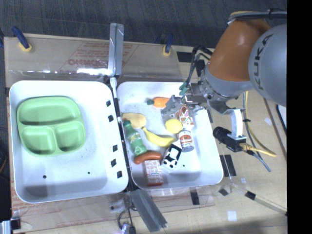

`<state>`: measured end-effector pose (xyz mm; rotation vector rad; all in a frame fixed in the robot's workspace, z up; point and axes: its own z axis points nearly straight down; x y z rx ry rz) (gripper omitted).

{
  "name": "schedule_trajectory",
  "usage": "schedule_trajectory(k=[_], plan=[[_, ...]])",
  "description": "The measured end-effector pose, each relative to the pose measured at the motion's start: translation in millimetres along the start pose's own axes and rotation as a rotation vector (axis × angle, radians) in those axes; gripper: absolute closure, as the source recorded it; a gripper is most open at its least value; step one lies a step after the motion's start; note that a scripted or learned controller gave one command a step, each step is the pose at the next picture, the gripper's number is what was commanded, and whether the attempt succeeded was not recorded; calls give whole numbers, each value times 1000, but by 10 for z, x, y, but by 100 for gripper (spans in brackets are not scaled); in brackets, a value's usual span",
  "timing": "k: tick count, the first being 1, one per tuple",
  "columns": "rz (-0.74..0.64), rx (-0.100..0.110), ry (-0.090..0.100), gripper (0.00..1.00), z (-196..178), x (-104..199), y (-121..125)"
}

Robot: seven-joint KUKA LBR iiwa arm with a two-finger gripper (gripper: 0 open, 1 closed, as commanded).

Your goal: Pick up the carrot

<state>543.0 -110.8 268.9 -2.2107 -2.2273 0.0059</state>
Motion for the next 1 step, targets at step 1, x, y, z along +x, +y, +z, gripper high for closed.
schedule_trajectory(k=[1], plan=[[145, 1, 0, 0, 1266, 91, 732]])
